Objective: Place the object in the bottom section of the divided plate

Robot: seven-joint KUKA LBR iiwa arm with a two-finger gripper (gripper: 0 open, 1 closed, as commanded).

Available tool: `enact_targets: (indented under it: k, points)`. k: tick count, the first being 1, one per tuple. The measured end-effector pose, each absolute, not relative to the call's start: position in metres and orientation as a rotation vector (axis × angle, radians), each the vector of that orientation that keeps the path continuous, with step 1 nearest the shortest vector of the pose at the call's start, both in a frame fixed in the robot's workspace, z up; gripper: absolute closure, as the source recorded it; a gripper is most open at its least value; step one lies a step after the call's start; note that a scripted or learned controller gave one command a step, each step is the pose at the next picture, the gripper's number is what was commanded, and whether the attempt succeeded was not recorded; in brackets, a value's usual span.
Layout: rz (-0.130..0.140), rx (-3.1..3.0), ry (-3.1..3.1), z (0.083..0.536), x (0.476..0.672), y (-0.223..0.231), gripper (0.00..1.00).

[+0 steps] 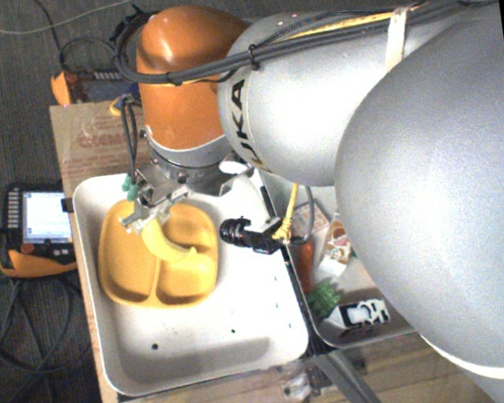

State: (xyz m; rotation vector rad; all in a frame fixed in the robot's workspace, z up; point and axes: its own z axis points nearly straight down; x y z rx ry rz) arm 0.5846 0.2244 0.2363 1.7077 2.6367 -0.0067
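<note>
Claw (145,204) hovers low over the far part of the yellow divided plate (128,278) in the left bin (198,348), apparently grasping a yellow banana-like object (157,240) that hangs down onto the plate, probably for release.

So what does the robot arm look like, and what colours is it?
The arm is big, round and smooth, shiny silver-grey. It has a fat orange band above the wrist and black letters on its side. Black cables run along the top, held by a pale strap. The tool at its tip is small, grey metal with green bits.
</note>
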Motion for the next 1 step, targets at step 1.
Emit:
enact_targets:
  k: [1]
  points:
    - [-0.006,1.708,2.637,0.2363,0.5846,0.2245,0.0]
